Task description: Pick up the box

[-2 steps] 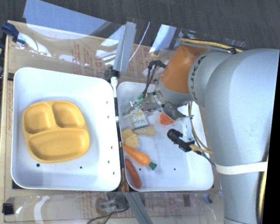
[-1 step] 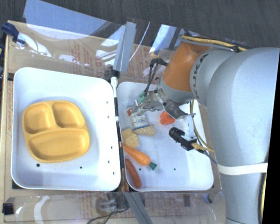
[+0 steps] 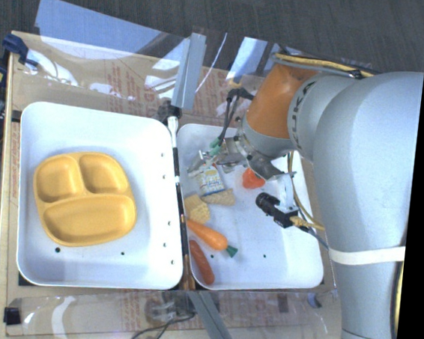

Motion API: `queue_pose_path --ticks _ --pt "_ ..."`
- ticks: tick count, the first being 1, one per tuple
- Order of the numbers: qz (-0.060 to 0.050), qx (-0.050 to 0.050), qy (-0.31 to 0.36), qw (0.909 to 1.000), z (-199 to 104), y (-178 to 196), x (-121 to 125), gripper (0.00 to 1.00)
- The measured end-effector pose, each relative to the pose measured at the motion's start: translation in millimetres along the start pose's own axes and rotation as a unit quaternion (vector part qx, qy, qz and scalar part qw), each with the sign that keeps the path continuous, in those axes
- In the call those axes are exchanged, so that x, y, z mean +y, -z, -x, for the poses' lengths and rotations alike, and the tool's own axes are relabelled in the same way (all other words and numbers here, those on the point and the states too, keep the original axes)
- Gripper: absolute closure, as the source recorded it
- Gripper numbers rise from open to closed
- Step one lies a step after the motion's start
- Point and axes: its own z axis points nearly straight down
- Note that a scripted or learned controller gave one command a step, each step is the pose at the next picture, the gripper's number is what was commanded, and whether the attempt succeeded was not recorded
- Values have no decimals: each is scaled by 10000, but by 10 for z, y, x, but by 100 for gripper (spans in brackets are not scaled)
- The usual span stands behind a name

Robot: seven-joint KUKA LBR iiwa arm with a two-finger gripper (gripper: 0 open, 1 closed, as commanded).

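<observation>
The box (image 3: 209, 180), a small white, blue and yellow packet, lies in the upper left part of the right bin (image 3: 292, 264). My gripper (image 3: 211, 159) hangs directly over the box's far end, very close to it or touching it; I cannot tell which. The grey arm with its orange band (image 3: 275, 104) comes in from the right and covers the bin's upper right corner.
Around the box lie a tan cracker (image 3: 221, 197), a yellow corn piece (image 3: 197, 209), a carrot (image 3: 208, 235), a red sausage (image 3: 202, 262) and a red-orange item (image 3: 252, 180). A yellow divided plate (image 3: 85, 197) sits in the left bin (image 3: 22, 258).
</observation>
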Motion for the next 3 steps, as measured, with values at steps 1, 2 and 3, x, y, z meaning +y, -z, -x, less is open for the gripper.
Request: queue_pose_path --ticks 1,2,3 --pt "-14 28 188 9998 -43 -218 -45 0" --pt "-7 17 205 9998 -36 -105 -31 100" --pt "-8 17 205 9998 -35 -104 -31 0"
